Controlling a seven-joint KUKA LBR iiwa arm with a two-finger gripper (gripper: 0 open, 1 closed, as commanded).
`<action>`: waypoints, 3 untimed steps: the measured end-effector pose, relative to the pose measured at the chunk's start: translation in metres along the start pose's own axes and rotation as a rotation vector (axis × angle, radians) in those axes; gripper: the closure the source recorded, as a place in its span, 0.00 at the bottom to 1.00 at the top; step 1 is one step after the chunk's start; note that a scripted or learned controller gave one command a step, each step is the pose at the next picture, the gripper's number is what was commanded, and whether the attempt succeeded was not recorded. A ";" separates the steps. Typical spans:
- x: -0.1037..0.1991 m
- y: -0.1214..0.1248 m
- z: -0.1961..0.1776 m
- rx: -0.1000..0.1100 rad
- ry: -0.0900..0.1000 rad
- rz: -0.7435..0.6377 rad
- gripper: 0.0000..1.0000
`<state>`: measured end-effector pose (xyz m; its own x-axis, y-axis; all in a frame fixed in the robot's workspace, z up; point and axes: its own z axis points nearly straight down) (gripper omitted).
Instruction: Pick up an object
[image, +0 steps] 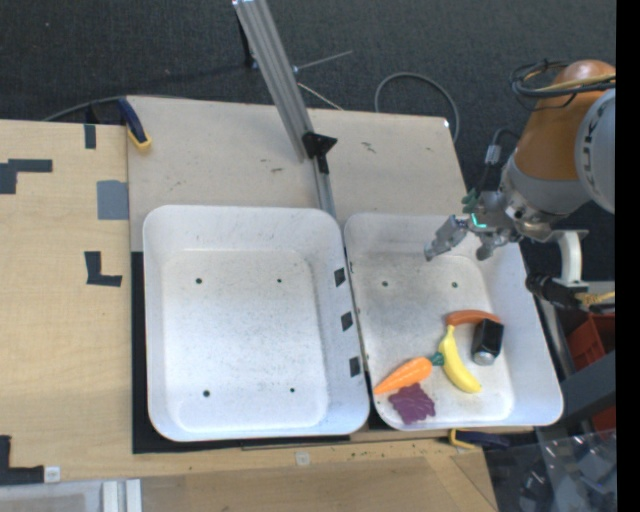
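Banana (458, 366), yellow and curved, lies in the near right part of the right bin (400, 250), one of a small cluster of toy items gathered there. Just left of it an orange carrot (403, 375) points toward the bin's near left corner, its tip close to the banana's upper end, and a purple grape-like piece (412, 403) sits just below the carrot near the bin's front rim. Right of the banana a black cylinder (487, 340) rests close beside it, with a reddish sausage-shaped piece (472, 317) lying across its far end. The pincer (462, 240) hovers over the far right part of the same bin, well apart from the cluster, its two fingers spread and nothing between them. The grey arm with its orange band (560, 120) reaches in from the right. The left bin (160, 300) sits alongside on the counter (60, 250), the two rims touching.
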<state>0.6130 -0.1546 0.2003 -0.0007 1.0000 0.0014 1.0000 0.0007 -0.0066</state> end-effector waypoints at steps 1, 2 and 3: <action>0.000 0.001 -0.003 -0.005 -0.001 -0.001 0.00; -0.002 -0.005 0.042 -0.001 -0.002 0.000 0.00; -0.008 -0.004 0.088 0.000 -0.002 0.000 0.00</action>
<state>0.6088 -0.1621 0.1120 -0.0007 1.0000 -0.0002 1.0000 0.0007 -0.0069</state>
